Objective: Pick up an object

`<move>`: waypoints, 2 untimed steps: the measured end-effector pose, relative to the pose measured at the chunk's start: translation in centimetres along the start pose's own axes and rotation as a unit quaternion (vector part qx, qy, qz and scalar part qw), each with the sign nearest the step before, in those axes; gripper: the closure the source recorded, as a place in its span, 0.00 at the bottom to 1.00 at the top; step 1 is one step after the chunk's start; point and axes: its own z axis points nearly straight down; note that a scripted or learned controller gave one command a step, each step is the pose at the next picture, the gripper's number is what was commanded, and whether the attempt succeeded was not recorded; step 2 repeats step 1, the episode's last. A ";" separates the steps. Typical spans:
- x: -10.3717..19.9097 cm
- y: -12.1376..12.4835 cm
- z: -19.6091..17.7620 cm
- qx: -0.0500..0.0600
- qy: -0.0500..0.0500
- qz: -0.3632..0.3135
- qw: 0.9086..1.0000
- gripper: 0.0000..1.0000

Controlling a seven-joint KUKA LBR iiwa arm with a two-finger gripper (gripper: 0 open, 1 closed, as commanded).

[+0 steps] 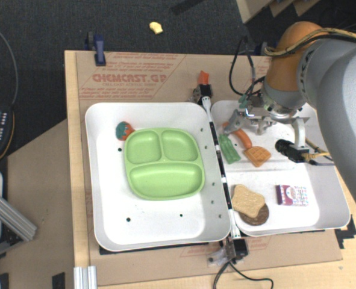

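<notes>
Nearest you, the right bin [322, 218] holds a sandwich [250, 203] and a purple packet [292, 195], both lying loose for picking. Beyond them lie a waffle piece [258, 156], a green strip [229, 149] and an orange carrot [243, 138]. The gripper [256, 120] hangs above the carrot, probably targeting it. You cannot tell how its claw is set; the wrist hides it.

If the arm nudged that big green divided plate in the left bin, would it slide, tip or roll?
The green plate looks wide, low and flat-bottomed, so it would probably slide, not tip or roll. It looks like light moulded plastic, likely stiff. Its smooth raised rim may be slippery to pinch.
</notes>
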 end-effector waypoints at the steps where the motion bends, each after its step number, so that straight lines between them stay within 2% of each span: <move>1: -0.1 0.4 -1.4 -0.014 -0.001 0.003 1.000 1.00; 2: -0.1 0.4 -1.4 -0.014 -0.001 0.003 1.000 1.00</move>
